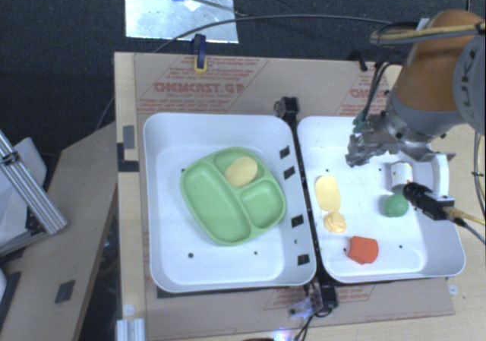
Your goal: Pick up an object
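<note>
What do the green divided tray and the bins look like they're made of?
The green divided tray looks like moulded plastic with a matte finish: even colour, rounded compartment walls, no glare. The left bin and right bin seem to be thin white plastic, smooth with soft rounded rims, though coated metal can't be ruled out.

Grey arm (437, 74) with orange band, reaching in from the right, gripper (363, 151) downward.
</note>
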Motion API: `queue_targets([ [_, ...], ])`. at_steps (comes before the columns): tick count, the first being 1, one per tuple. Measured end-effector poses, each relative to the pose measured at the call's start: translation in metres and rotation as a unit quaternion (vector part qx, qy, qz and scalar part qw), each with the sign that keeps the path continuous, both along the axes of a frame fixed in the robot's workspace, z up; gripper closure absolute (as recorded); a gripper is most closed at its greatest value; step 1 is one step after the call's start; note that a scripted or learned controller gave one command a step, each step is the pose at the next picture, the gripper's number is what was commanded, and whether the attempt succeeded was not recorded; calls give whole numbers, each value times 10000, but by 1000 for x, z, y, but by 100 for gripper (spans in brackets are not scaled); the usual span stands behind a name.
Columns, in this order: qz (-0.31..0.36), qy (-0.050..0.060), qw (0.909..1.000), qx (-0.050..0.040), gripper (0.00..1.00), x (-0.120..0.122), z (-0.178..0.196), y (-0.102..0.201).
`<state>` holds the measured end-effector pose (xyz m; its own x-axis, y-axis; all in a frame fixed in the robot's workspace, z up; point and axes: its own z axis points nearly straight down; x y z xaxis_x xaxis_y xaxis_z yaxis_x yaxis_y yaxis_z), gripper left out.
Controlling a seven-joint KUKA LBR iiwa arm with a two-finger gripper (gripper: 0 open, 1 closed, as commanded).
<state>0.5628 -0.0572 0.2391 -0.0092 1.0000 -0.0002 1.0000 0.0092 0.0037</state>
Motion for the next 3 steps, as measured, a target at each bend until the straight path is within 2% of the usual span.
queue_targets([
  [2,5,0,10000,13,100,38,9,96],
  [3,3,5,10000,9,100,65,-5,149],
])
